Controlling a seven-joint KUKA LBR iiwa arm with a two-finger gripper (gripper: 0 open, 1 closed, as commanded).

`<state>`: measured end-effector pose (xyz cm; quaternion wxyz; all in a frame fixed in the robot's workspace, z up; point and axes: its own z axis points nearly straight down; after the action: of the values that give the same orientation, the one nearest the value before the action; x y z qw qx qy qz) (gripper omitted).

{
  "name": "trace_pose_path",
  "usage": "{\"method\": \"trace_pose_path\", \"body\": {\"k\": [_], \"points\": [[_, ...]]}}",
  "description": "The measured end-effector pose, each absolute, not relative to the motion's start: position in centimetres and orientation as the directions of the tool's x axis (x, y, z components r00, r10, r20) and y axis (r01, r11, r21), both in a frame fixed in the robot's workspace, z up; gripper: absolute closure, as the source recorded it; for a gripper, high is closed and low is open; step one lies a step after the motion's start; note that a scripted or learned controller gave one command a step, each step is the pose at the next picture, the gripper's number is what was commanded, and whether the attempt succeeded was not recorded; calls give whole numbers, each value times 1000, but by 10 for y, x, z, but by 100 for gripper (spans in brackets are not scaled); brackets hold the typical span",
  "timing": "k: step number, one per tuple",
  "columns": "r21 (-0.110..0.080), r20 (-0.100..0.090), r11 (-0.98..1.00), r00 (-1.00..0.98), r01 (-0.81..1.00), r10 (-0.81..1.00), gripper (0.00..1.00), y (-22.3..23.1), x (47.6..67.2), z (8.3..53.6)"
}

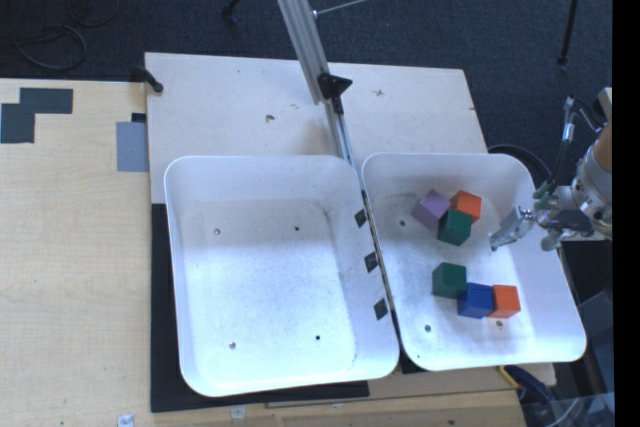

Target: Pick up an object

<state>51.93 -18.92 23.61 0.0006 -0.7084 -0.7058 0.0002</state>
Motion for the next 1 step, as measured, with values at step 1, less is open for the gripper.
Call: {"method": "trace_pose_path", "body": {"k": [1], "points": [[2, 4, -1, 1, 1000, 1000, 0, -161, 517, 117]]}}
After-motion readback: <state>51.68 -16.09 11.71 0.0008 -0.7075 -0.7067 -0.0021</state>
